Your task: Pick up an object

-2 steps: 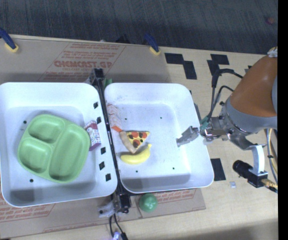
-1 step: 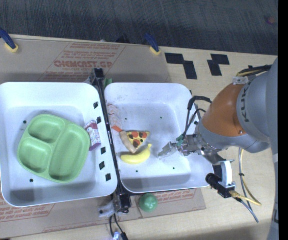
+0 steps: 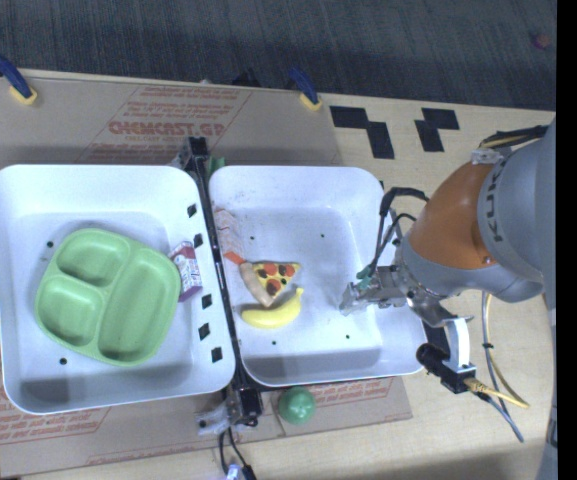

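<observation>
Two small toys, a yellow plastic banana [image 3: 273,314] and a triangular pizza slice [image 3: 270,277], lie touching at centre frame in the right white bin [image 3: 313,193], so the tool [image 3: 360,296], poised nearby near the bin's right wall with its grasp unreadable, could nudge both and lift neither.

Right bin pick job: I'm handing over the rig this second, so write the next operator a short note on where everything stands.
End effector: at the right side of the right shallow white bin, nothing visibly between its fingers; open or shut can't be judged.
In the right bin: yellow toy banana with the toy pizza slice just above it, touching it, and a small orange piece to the upper left.
Left shallow white bin: green divided plastic tray, small dark red packet at its right edge.
Green ball lies on the bench outside the bins.
Done: nothing picked yet. Left: grasp and lift an object.
</observation>
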Available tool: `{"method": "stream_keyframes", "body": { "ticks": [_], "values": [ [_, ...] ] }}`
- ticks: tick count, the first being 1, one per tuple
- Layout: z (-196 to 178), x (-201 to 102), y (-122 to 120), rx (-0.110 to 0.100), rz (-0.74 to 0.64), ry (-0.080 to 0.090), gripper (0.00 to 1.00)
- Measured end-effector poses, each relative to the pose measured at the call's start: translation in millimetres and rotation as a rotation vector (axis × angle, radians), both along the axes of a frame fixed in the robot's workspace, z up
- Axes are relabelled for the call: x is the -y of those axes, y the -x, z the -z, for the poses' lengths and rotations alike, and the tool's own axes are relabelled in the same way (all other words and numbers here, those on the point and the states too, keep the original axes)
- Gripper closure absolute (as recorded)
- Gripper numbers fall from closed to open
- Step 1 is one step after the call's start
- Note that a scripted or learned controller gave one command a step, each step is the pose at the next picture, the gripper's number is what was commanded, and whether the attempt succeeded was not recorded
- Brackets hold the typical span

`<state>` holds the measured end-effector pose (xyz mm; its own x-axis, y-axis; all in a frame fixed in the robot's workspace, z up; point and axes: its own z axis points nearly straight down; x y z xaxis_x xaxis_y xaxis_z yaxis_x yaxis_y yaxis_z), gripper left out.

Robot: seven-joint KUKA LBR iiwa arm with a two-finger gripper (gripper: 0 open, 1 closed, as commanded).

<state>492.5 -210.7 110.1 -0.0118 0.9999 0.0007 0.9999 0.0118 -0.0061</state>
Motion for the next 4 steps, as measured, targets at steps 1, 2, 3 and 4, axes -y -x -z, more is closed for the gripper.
{"method": "stream_keyframes", "body": {
  "ticks": [1,2,3,4],
  "values": [
    [-82,1,16,0.007,0.008,0.001,1.0],
    [-150,-9,15,0.008,0.006,0.002,1.0],
    [-109,0,16,0.003,0.006,0.001,1.0],
    [-152,1,15,0.008,0.006,0.002,1.0]
  ]
}}
